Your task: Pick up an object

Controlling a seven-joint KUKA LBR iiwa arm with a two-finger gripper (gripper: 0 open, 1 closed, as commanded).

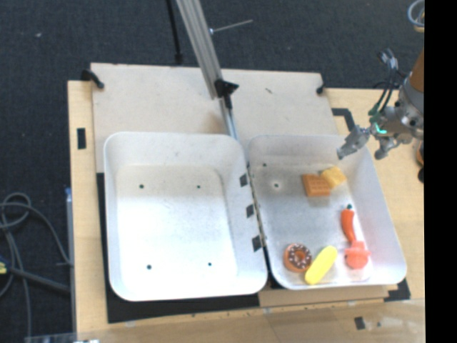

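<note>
The gripper [368, 143] hangs at the right edge of the frame, above the upper right corner of the right bin [285, 209], with its two fingers spread apart and nothing between them. One finger [350, 146] points down and left over the bin's rim; the other sits further right, over the bench. The arm [407, 106] comes in from the right edge, its wrist tilted so the fingers angle down toward the bin, with thin cables looping above it.

Just below and left of the gripper, inside the bin, lie a small yellow block [333, 175] and an orange-brown block [315, 185], touching each other. Further down along the right wall is an orange carrot-shaped toy [352, 238]. Near the bottom edge a yellow banana-shaped toy [320, 264] lies tilted, just beside a brown doughnut [297, 256].

The left bin [178, 213] takes up the centre left of the frame
</note>
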